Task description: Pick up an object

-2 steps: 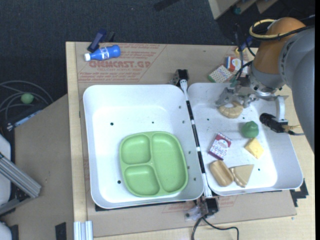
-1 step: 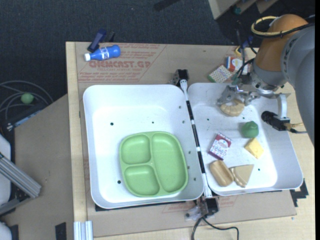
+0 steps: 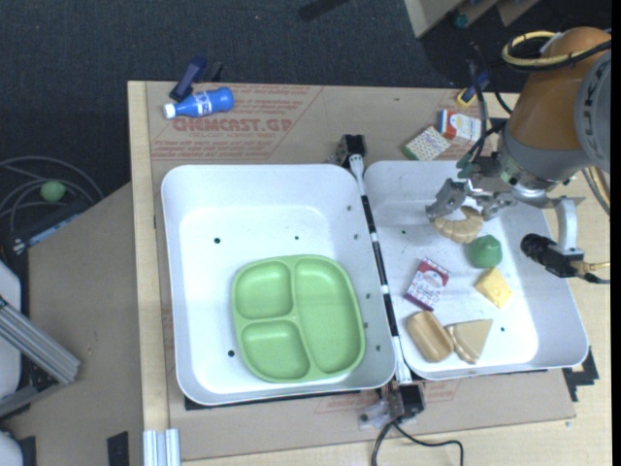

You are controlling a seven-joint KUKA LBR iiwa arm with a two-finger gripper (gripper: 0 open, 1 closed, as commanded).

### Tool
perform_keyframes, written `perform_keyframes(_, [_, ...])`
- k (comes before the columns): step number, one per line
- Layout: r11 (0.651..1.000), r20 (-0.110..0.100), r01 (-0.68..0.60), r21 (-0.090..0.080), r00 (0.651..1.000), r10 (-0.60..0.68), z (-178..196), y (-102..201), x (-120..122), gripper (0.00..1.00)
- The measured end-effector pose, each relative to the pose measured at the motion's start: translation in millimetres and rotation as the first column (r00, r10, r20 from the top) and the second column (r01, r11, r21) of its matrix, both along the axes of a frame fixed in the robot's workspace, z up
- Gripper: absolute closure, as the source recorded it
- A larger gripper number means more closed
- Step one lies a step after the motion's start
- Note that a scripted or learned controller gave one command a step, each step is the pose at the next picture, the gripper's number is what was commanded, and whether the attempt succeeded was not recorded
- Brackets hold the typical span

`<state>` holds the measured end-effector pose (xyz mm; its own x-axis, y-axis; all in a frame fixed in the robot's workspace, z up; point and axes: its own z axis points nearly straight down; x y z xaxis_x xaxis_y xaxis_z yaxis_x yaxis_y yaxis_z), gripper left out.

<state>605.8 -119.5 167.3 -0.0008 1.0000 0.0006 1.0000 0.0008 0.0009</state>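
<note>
The right bin (image 3: 543,348) holds several small things: a tan pastry-like piece (image 3: 458,227), a green ball (image 3: 484,251), a yellow wedge (image 3: 495,286), a red and white packet (image 3: 426,283), a brown bread roll (image 3: 428,337) and a beige bread slice (image 3: 471,339). My gripper (image 3: 471,200) hangs low over the bin's back part, right above the tan piece, with its metal fingers (image 3: 447,200) spread to either side. Nothing shows between them. The arm's orange band (image 3: 553,81) rises behind it.
The left bin (image 3: 194,202) holds a green divided plate (image 3: 296,316). On the cardboard behind the bins lie a blue and white bottle (image 3: 200,102) and small cards (image 3: 441,136). A black cable connector (image 3: 546,251) juts over the right bin's right side.
</note>
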Motion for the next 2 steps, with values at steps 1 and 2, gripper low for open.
perform_keyframes(1, [1.0, -0.003, -0.001, 0.002, 1.0, 0.001, 17, 73, -15, 1.0])
perform_keyframes(2, [1.0, -0.003, 0.0, 0.001, 1.0, 0.0, 46, 85, -44, 1.0])
